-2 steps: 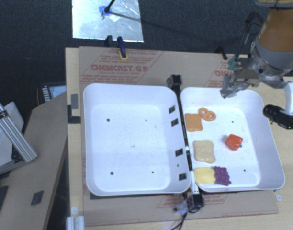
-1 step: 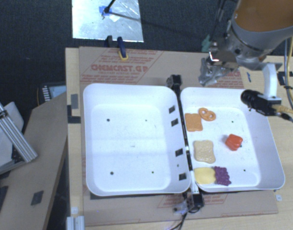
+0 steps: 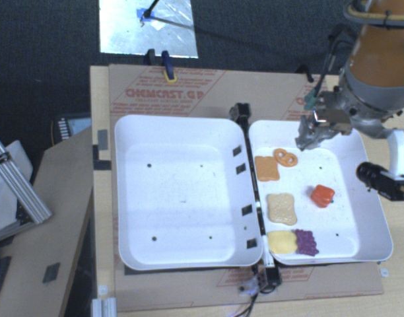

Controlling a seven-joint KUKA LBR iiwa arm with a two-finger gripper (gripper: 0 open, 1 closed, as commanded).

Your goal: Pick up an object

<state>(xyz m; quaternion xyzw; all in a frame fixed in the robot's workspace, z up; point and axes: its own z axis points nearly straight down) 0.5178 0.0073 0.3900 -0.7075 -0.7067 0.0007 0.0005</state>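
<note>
gripper (image 3: 306, 140) above right bin's (image 3: 360, 170) far edge, grip state unclear | pretzel (image 3: 285, 157) just beside it | orange slab (image 3: 267, 168), cracker (image 3: 281, 209), pepper (image 3: 323, 195), yellow piece (image 3: 282, 242), grapes (image 3: 306, 242) toward near edge

Table (image 3: 103, 197) w/ printed cardboard sheet (image 3: 189, 91) on top, bearing two shallow white bins side by side, left bin (image 3: 182, 190) & right bin (image 3: 360, 197) touching at center.
</note>
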